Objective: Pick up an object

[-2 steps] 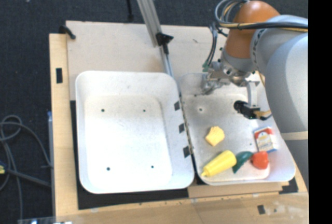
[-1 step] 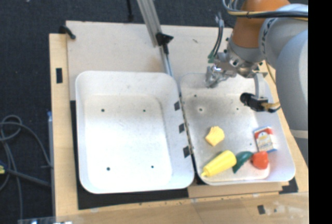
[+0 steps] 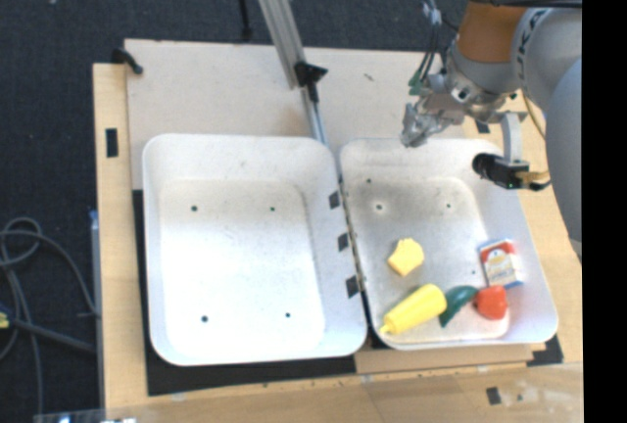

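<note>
Yellow block (image 3: 406,257) lies mid-floor in the right bin (image 3: 509,328), well apart from the pincer (image 3: 419,130). Pincer hangs over that bin's far rim, arm bent in from the right. Finger state: cannot tell.

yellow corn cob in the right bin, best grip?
Take the corn cob across its middle, coming straight down from above. It lies flat and slanted near the right bin's front rim, so close the hand across its narrow width. Its green end touches the red item; stay clear.
</note>
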You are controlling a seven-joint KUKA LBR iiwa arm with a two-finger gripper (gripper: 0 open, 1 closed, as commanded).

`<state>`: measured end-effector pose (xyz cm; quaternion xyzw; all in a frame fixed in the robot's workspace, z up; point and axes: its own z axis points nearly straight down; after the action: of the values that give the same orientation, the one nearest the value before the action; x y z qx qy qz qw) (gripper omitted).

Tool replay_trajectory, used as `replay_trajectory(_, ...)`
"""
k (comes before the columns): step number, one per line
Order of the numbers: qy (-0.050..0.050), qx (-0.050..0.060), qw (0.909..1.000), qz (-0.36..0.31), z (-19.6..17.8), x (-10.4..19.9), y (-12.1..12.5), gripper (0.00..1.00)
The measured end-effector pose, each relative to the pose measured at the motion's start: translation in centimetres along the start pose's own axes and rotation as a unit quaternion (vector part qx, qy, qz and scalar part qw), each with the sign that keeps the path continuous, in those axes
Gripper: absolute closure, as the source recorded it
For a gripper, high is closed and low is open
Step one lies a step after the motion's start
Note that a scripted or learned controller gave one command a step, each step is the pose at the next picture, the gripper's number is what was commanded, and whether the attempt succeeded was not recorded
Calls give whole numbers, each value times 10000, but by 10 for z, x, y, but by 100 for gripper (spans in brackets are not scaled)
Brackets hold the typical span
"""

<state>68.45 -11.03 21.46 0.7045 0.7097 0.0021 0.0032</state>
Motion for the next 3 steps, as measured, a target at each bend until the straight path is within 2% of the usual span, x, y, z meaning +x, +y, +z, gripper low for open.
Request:
replay_trajectory(1,14,33,10000,9,-16,48,-24,100)
replay_trajectory(2,12,45,10000,9,-12,100,-53,100)
replay_trajectory(3,17,36,10000,3,-17,147,-67,100)
